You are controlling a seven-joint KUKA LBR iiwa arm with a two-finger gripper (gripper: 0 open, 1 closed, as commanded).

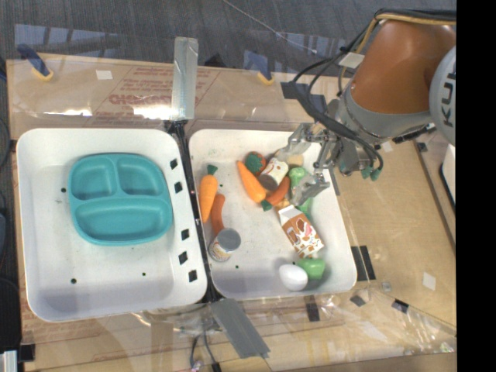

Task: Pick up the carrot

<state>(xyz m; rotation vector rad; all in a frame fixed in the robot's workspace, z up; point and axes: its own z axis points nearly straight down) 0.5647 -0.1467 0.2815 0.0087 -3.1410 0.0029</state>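
Cardboard-covered tabletop, two white bins, and the carrot (208,194) lies untouched by the right bin's (256,285) left wall while the gripper (308,167) hovers over the toy pile, fingers spread and empty, so the pick isn't done.

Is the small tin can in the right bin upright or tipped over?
Tipped, it seems: the tin can lies by the sausage, its round end facing the camera.

Arm (403,60) cut off at rt edge, pile under hand (308,161) – items indistinct
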